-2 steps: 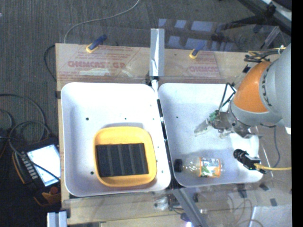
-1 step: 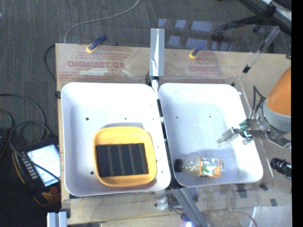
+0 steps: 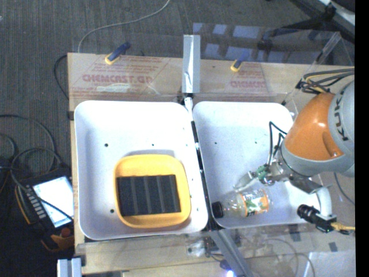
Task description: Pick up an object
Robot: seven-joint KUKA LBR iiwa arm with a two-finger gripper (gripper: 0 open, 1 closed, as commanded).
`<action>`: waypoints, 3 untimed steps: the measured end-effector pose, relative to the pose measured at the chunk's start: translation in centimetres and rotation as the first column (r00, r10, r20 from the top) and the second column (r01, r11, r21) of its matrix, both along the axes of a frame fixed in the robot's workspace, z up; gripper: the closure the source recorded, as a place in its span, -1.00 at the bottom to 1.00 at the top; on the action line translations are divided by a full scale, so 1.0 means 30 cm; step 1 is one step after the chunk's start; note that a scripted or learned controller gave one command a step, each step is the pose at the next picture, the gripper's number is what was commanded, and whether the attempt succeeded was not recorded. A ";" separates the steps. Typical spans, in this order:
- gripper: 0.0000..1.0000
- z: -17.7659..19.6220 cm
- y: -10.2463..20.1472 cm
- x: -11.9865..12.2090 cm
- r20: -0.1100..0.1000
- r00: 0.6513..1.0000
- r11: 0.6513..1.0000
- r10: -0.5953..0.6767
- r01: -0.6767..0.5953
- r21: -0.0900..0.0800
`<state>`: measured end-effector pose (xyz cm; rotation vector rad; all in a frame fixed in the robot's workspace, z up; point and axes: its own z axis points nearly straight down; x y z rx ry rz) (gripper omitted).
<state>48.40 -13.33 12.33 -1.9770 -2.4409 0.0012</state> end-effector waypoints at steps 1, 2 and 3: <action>-1.00 0.343 -0.196 0.001 0.002 1.000 1.000 0.029 -0.029 -0.003; -1.00 0.271 -0.302 0.000 0.000 0.995 0.995 0.100 -0.100 -0.002; -1.00 -0.104 -0.084 0.016 0.016 0.995 0.996 0.094 -0.094 -0.006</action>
